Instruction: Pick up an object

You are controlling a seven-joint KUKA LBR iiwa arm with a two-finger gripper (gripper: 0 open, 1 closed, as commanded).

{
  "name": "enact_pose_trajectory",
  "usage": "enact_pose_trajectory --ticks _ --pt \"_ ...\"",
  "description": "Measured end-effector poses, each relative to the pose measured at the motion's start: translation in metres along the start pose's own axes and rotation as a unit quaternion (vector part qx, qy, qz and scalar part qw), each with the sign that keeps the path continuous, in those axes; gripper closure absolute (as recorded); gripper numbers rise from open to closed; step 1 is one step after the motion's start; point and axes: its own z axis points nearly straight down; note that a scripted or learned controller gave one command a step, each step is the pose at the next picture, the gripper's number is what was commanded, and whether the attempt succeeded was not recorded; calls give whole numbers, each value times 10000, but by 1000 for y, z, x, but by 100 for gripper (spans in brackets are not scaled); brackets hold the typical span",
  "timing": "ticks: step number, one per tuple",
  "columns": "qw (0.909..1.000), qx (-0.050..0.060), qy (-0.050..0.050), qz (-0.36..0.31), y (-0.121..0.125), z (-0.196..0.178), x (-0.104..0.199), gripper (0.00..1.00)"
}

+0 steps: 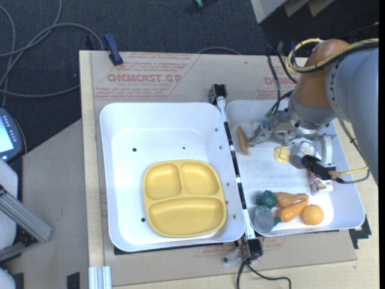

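The right bin [343, 218] holds several small objects. A tan oval piece [242, 140] leans near the bin's left wall. A pale yellow piece [281, 155] lies in the middle, just below the wrist. Toward the front lie a green piece [265, 198], a grey cup [263, 220], two orange carrot-like pieces [291, 206] and an orange ball [313, 214]. My gripper [261, 134] hangs low over the back of the right bin, between the tan piece and the yellow piece. I see nothing held in it.
The left bin [120, 125] holds a yellow divided plate [183, 197]. A black clamp [218, 92] sits at the back where the bins meet. The grey arm [355, 71] with its orange band [319, 71] crosses the right bin's back right corner.
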Motion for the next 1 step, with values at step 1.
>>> enact_pose_trajectory --ticks 1 --pt "10000 -16 -7 27 -35 -8 -49 0"
